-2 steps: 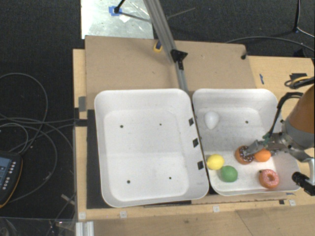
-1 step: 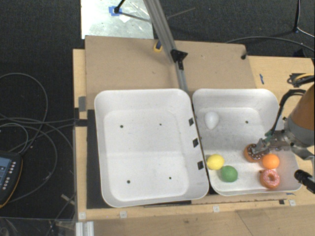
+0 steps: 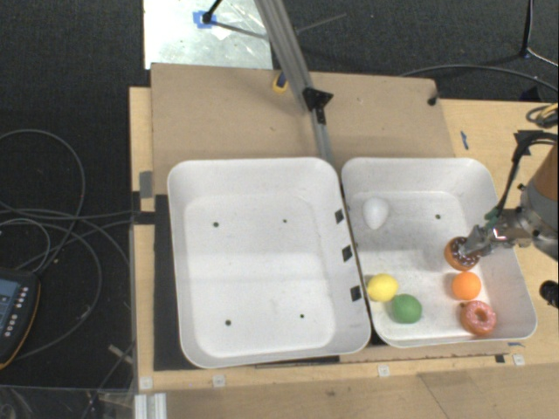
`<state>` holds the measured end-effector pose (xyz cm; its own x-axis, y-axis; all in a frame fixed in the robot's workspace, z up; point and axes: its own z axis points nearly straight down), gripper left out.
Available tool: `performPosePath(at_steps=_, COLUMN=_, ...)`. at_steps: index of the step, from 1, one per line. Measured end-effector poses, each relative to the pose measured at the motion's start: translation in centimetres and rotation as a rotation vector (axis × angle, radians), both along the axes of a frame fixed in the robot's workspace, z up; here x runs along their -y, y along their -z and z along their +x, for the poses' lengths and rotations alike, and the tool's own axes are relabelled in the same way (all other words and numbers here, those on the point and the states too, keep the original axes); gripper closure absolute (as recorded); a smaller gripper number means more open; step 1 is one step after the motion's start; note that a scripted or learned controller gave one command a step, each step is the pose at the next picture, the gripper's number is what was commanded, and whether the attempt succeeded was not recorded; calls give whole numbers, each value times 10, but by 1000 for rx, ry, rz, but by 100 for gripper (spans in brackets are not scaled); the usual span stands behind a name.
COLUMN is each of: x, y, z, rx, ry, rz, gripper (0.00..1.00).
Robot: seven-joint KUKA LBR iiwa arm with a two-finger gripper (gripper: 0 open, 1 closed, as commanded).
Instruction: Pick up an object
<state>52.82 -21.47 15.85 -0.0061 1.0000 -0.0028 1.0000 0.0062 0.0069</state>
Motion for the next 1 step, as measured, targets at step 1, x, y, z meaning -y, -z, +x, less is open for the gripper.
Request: performPosePath(at_steps=1, x=-3, y=-63, z=6, rx=2, ry=0, rz=-1, gripper=100)
